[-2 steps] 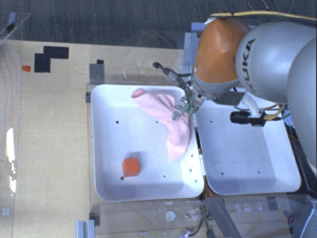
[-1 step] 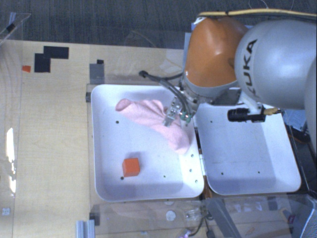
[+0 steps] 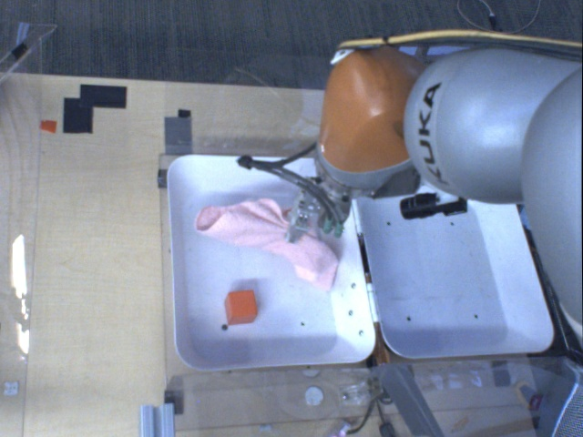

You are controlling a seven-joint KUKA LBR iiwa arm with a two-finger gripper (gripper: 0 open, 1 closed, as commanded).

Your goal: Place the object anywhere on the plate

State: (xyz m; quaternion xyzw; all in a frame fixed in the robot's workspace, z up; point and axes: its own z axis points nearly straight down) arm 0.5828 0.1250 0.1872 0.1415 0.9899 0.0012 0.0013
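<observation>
The grey arm's gripper (image 3: 308, 221) hung over the left shallow white plastic bin (image 3: 187, 271), directly above the crumpled pink cloth (image 3: 264, 230) — whether it was open or closed on the cloth could not be determined. The cloth lay across the bin's upper middle. The small orange block (image 3: 241, 307) rested on the bin floor, below the cloth and apart from it. The right white bin (image 3: 455, 289) adjoined the left on the pale wooden counter (image 3: 82, 271).
</observation>
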